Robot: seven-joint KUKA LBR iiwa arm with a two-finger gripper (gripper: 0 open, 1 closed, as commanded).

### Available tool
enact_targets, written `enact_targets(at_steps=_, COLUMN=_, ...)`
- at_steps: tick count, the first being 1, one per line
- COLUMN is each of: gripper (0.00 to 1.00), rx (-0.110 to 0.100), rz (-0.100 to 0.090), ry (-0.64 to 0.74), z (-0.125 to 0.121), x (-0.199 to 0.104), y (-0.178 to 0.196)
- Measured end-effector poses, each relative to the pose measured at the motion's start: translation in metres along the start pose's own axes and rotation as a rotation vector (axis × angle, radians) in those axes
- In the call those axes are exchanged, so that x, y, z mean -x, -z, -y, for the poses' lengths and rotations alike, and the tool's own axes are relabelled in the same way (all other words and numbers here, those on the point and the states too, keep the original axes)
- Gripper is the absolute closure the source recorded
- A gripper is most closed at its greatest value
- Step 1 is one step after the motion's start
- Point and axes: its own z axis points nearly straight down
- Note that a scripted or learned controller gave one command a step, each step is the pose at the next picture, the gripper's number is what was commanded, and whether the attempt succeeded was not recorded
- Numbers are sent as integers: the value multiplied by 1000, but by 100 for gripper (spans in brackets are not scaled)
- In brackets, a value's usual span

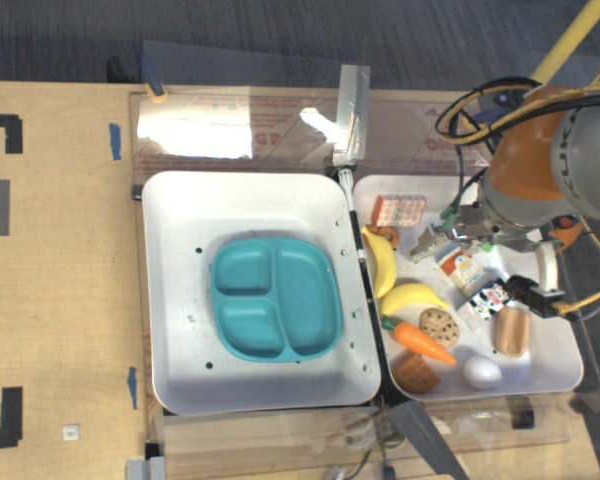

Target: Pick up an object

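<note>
On the bench stand two shallow white bins side by side. The left bin point(170, 268) holds one thing: a teal plate point(276, 298) with three compartments, which lies flat near the middle of the bin floor. All three compartments show only their own teal surface.

The right bin point(560, 363) is full of small objects. Along its left wall lies a yellow banana point(385, 264), curved, and just below it a second yellow piece point(412, 298) which also looks like a banana. Under these lies an orange carrot point(423, 341), pointing to the lower right, and a round cookie point(437, 325) with dark spots touches it from above. Below the carrot sits a brown round object point(415, 372); what it is I cannot tell. Near the front wall lies a white egg point(483, 371). To the right of the cookie stands a copper-coloured can point(511, 330). At the back of the bin lies a small reddish box point(398, 210). Between the box and the can lie some small printed packets point(472, 280), white with red and dark marks; they are too small to read.

The grey arm with the orange band point(525, 163) reaches in from the right over the back half of the right bin. The gripper point(448, 236) is low above the bin, near the reddish box and just above the packets. Its fingers are small and mixed with the clutter, so I cannot tell if they are spread or pressed together, and I see no object between them.
</note>
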Motion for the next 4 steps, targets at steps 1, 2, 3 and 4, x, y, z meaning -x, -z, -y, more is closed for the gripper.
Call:
enact_targets(at_steps=1, gripper=0, rx=2, rz=-1, ry=-105, z=28, x=22, y=0)
enact_targets(at_steps=2, gripper=0, rx=1, rz=-2, ry=-339, z=38, x=32, y=0)
enact_targets(at_steps=3, gripper=0, rx=-5, rz=1, ry=-136, z=-4, x=53, y=-2)
enact_targets(at_steps=4, gripper=0, rx=8, rz=-26, ry=-411, z=-2, x=67, y=2)
